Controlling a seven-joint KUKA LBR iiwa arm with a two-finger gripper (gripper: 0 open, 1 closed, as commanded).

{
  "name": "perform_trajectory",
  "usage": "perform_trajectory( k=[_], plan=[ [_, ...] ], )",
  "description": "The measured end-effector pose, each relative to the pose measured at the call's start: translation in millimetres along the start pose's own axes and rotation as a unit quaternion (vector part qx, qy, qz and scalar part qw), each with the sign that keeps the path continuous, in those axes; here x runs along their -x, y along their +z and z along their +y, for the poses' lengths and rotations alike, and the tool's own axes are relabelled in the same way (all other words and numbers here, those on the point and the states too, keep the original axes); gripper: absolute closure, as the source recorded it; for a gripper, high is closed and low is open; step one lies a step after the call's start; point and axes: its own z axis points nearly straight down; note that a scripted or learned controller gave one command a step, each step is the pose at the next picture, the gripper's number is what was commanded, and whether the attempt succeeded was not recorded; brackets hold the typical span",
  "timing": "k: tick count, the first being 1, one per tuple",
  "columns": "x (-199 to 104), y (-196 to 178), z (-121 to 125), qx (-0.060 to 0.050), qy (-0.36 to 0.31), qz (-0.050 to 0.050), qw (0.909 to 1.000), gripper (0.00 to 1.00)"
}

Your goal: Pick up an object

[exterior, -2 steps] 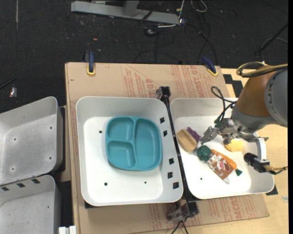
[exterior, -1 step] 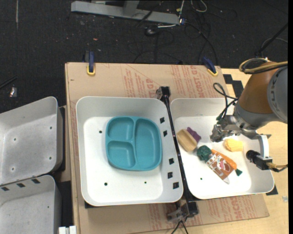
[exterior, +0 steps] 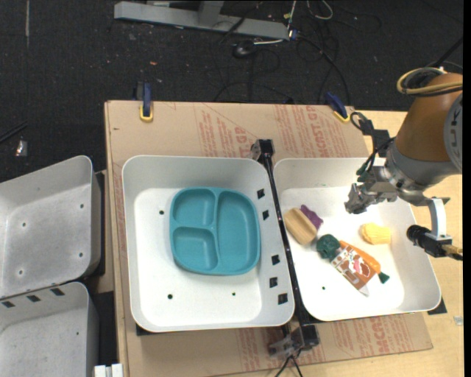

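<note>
The right bin (exterior: 412, 294) holds several small objects: a tan block (exterior: 299, 225) with a purple piece (exterior: 312, 218) beside it, a dark green lump (exterior: 327, 245), an orange and brown packet (exterior: 357, 266) and a yellow piece (exterior: 376, 234). My gripper (exterior: 358, 201) hangs over the upper middle of this bin, above and a little left of the yellow piece. Nothing shows between its fingers.
The left bin (exterior: 140, 243) contains a teal divided plate (exterior: 215, 230). A black divider (exterior: 276, 221) runs between the bins. Grey trays (exterior: 44, 221) lie off the bench at the left. Cables and a metal bar (exterior: 199, 18) lie at the back.
</note>
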Motion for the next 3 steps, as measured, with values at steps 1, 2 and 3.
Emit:
perform_trajectory(
  k=[1,2,3],
  plan=[
    [4.7,-63.3,4.0,0.001,0.000,-0.001,1.0000,1.00],
    [4.7,-71.6,4.8,-0.002,0.000,0.000,1.0000,1.00],
    [-49.7,-58.9,1.8,-0.004,-0.002,0.002,1.0000,1.00]
  ],
)
